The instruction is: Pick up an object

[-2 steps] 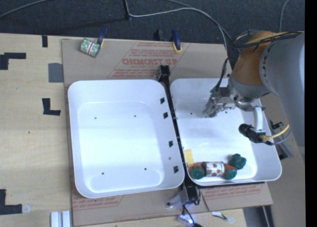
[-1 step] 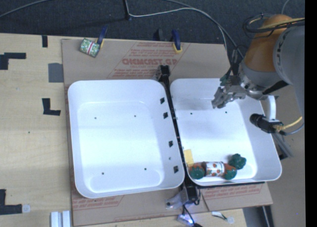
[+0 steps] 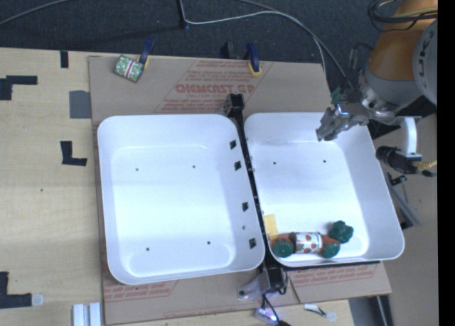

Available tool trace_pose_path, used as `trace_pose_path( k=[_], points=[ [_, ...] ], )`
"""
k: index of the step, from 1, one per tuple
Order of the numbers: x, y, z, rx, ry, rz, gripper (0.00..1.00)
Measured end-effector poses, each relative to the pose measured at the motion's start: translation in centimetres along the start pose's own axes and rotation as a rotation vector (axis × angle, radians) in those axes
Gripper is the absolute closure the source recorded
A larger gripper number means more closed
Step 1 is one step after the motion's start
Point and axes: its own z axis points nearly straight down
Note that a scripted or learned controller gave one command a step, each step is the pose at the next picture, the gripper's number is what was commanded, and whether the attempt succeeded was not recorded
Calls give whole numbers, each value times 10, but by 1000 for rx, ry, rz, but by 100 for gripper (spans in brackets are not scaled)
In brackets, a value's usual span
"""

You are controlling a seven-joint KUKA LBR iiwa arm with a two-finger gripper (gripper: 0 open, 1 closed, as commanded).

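Arm (image 3: 405, 47) enters from the right, its upper part cut off by the frame edge; orange band visible near the top right corner. Gripper (image 3: 328, 131) sits over the far right corner of the right bin (image 3: 355, 175), just inside the far rim. Fingers point down and left, dark and small against the bin wall; whether they are spread or closed cannot be made out. Nothing visible between them.

Task object: a small cluster (image 3: 311, 242) lying along the near wall of the right bin, toward its near left corner. It reads as a pale cylinder with red marks, with dark green rounded pieces at both ends and a yellow tab (image 3: 270, 224) at the left. Blurred; cannot tell whether this is one toy or several pieces touching. It is well apart from the gripper, with the bare bin floor between them.

Left bin (image 3: 170, 197) shows only its white floor with small dark dots. The two bins meet along a dark centre divider (image 3: 245, 182) with clips.

Both bins rest on a brown cardboard sheet (image 3: 206, 87) with red printing, on a light wood bench (image 3: 35, 175) marked with black tape pieces. A small green patterned block (image 3: 129, 68) lies at the sheet's far left corner. Black cable (image 3: 284, 23) loops across dark floor beyond the bench.
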Motion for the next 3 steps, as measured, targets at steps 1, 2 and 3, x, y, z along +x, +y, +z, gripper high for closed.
trace_pose_path(
  k=[1, 2, 3],
  points=[
    [-8, -5, -54, 0, 0, 0, 100],
    [37, -1, -39, 6, 2, -3, 100],
    [81, 2, -28, 6, 1, -3, 100]
  ],
)
